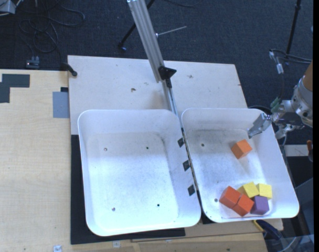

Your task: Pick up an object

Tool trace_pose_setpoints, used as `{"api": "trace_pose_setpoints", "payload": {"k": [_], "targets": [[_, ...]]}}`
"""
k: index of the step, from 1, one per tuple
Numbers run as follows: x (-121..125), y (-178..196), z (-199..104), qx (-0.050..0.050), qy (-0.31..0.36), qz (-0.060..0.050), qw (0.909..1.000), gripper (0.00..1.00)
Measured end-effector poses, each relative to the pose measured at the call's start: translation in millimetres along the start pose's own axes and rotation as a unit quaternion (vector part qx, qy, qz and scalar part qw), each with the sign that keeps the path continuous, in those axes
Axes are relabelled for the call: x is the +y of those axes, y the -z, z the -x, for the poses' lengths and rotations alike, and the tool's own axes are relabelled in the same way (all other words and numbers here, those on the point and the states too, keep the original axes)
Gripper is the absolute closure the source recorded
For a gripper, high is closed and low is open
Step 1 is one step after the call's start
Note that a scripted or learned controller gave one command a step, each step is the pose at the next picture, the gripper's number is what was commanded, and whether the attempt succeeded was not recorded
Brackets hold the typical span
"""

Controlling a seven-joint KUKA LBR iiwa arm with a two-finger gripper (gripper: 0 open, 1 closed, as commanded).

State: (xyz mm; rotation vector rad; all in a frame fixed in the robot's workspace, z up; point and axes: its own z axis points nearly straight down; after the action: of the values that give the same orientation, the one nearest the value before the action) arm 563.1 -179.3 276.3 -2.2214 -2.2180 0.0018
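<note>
Five blocks (247, 196) in right bin (217, 125)

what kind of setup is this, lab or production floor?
Most likely a robotics lab test bench, not a production line. Two shallow white bins sit side by side, toy-like coloured blocks lie in the right bin, loose cables trail over dark carpet, and the gripper reaches in.

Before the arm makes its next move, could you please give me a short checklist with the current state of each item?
1. Pincer over the right bin: ok.
2. Pincer holding a block: not ok, nothing seen between its tips.
3. Orange block lying alone, free of neighbours: ok.
4. Pincer lined up above that block: not ok, it sits up and to the right.
5. Corner cluster separated for a clean grasp: not ok, blocks touch.
6. Pincer opening: cannot tell.
</note>
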Motion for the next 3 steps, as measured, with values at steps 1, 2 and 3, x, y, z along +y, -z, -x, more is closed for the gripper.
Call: {"api": "trace_pose_setpoints", "payload": {"k": [1,2,3], "targets": [[23,-149,12,0.001,0.001,-0.003,1.0000,0.00],[79,-188,29,-0.001,0.003,0.002,1.0000,0.00],[26,-185,-23,0.000,0.002,0.000,1.0000,0.00]]}}
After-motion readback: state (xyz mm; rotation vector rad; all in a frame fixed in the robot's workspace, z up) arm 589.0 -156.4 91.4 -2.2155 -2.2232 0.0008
